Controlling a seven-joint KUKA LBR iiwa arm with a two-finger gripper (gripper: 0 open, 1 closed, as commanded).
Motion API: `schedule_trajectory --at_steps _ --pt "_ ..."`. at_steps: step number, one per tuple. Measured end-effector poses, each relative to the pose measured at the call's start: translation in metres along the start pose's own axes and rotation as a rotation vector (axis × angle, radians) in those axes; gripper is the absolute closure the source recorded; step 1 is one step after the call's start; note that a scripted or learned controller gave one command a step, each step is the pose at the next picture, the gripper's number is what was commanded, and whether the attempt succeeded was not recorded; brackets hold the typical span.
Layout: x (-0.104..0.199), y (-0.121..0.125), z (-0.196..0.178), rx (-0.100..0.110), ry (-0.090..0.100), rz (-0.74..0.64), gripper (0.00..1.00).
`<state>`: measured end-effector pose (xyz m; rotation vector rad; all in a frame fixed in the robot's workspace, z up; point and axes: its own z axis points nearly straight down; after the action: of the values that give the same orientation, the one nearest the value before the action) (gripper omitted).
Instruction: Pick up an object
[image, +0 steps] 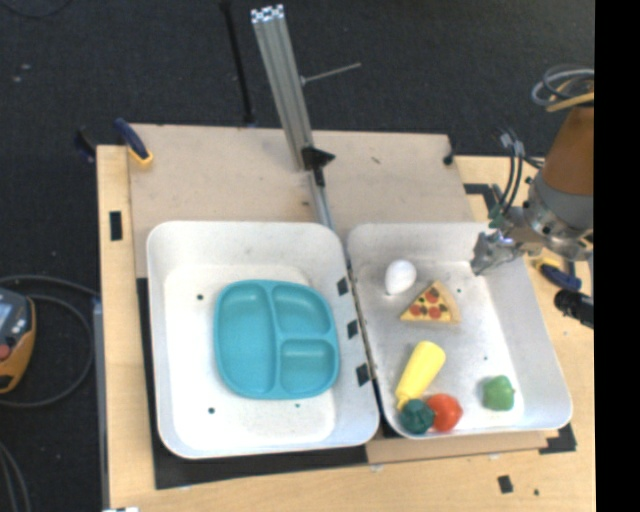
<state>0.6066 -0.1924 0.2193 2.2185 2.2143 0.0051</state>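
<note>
You'll find no readable writing or labels anywhere. On your far left, a yellow device (12, 345) with cables lies on dark carpet. The tan bench (230, 180) carries a blue clamp (133, 142) at its back left corner. The left bin (180, 260) holds a teal tray (275, 337). An aluminium post (285, 85) rises behind the bins. In the right bin (535, 340) you have a white egg (400, 275), pizza slice (432, 305), yellow corn (420, 368), tomato (444, 411) and green pepper (498, 392). The gripper (487, 252) hangs over that bin's back right edge, holding nothing; whether it's open, you cannot tell.
</note>
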Motion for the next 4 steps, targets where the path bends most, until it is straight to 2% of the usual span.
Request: schedule_trajectory --at_steps 1,2,4 --pt "0.005 0.009 -0.052 0.001 0.000 -0.005 1.00" --pt "0.061 -0.011 -0.049 0.006 0.003 -0.008 1.00" --pt "0.158 -0.026 -0.055 0.006 0.004 -0.009 1.00"
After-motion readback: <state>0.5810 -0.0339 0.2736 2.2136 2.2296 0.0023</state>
